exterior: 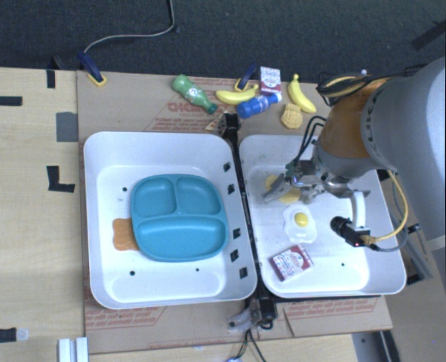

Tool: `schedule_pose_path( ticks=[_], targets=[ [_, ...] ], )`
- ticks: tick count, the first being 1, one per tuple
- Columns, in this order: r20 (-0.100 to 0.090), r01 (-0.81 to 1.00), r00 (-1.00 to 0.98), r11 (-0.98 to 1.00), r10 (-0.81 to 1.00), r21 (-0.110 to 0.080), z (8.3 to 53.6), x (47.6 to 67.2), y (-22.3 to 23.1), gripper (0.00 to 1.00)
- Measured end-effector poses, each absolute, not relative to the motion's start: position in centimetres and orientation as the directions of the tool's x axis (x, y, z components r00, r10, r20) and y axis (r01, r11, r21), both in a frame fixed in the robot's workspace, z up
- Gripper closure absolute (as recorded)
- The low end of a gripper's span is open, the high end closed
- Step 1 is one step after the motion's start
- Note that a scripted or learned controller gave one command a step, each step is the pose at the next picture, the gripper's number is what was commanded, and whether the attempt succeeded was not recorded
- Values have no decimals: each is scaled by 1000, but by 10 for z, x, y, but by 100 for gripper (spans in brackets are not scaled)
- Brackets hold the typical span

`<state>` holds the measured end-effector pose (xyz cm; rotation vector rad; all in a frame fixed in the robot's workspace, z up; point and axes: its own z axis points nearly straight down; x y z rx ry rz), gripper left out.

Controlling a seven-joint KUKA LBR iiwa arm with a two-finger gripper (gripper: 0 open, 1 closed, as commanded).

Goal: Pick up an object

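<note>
Hovering just above a small yellow plastic piece (pixel 287 195) in the right white bin (pixel 373 277), metal claw (pixel 283 188), clench or release impossible to tell.

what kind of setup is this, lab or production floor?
Most likely a robotics lab bench for pick trials. Two white bins sit on a taped cardboard sheet, holding toy items such as a blue divided plate and a fried egg, with toy bananas lying loose behind. A loose cable trails across the dark floor.
</note>
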<state>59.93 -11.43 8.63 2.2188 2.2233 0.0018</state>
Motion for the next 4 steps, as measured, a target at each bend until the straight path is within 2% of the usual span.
schedule_pose_path(
  ticks=[1, 2, 3, 4],
  targets=[
    [-1, 1000, -2, 2, 1000, 3, 86, 643, -107, 0],
    [-3, 1000, 0, 0, 1000, 3, 86, 629, -102, 0],
    [0, 1000, -1, 1, 1000, 1, 125, 657, -95, 0],
    [-1, 1000, -1, 1, 1000, 0, 89, 625, -96, 0]
  ],
)
